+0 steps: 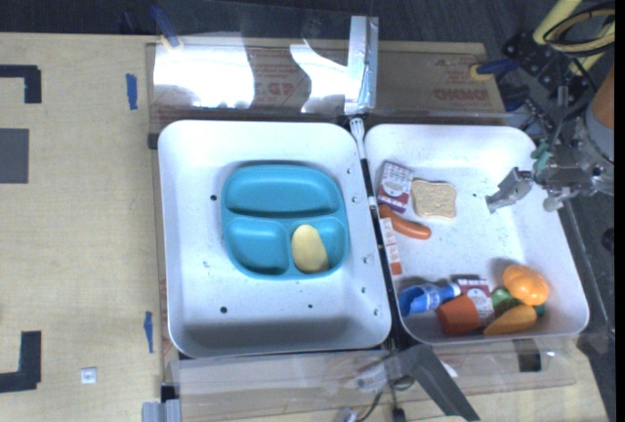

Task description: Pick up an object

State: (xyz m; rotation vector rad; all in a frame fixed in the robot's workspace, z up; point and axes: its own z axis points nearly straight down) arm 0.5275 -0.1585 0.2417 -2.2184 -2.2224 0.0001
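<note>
Over the right bin (547, 244), from the overhead camera, we are seeing the gripper (527, 188) hovering with fingers spread and nothing between them, likely lining up a pick. Its nearest candidate, a tan bread slice (434, 199), is lying flat beside a sausage (407, 228), well apart from the gripper.

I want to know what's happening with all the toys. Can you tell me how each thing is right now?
blue tray: in left bin, holding the lemon
yellow lemon: lying in tray's lower right compartment
bread slice: flat in right bin
sausage: lying beside bread
end effector: over right bin's right edge, holding nothing
</note>
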